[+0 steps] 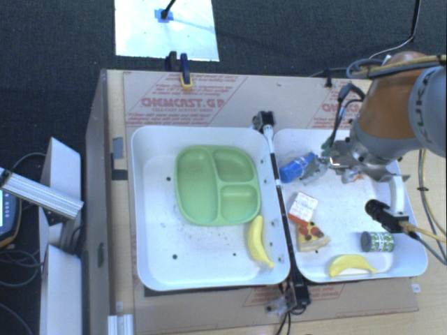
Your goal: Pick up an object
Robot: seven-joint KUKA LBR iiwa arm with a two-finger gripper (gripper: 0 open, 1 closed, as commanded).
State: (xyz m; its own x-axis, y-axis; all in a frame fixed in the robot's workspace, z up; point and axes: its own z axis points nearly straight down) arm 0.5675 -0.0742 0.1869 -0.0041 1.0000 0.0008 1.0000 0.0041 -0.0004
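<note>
Arm w/ orange band is reaching in from the right over the right bin (419, 260); its gripper (323, 167) is hanging at the bin's upper left, just beside a blue bottle (295, 167) lying near the divider. Fingers' state: cannot tell. Also sitting in the right bin: a red-and-white packet (302, 206), a pizza slice (312, 237), a yellow banana (352, 264) near the front wall, and a small can (378, 241). Left bin (150, 208) is holding a green divided plate (216, 185), w/ a second banana (259, 241) lying at its lower right.
</note>
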